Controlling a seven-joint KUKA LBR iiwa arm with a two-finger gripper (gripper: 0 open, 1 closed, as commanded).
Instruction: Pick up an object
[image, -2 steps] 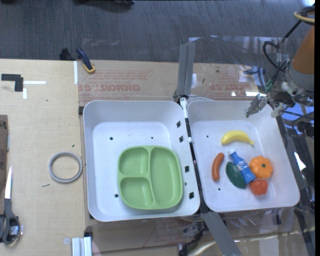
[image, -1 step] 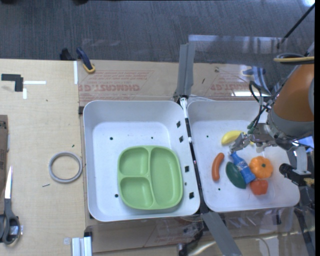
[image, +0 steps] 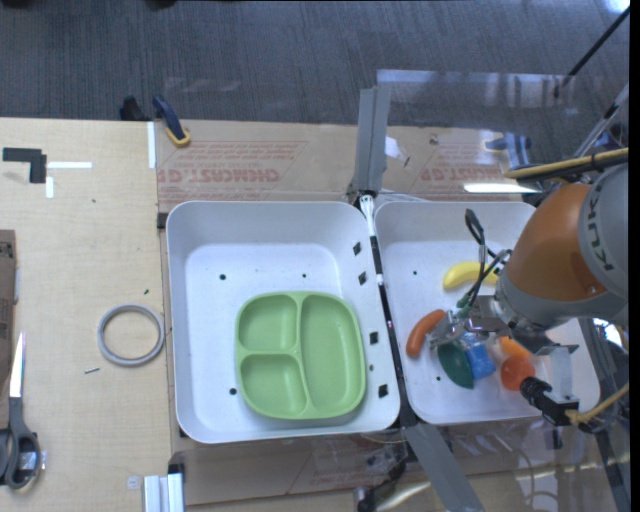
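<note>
My gripper hangs low in the right bin, reaching in from the right under the grey and orange arm. Just left of it lies a red-orange sausage-shaped object. Directly below it sit a dark green object and a blue object, side by side and touching. An orange object lies to the right of them. A yellow banana-shaped object rests further back in the bin. The view does not show anything held in the gripper.
The left bin holds a green divided plate. On the bench to the left lie a grey tape ring and scissors. A blue and yellow clamp sits at the back. A black wire runs along the arm.
</note>
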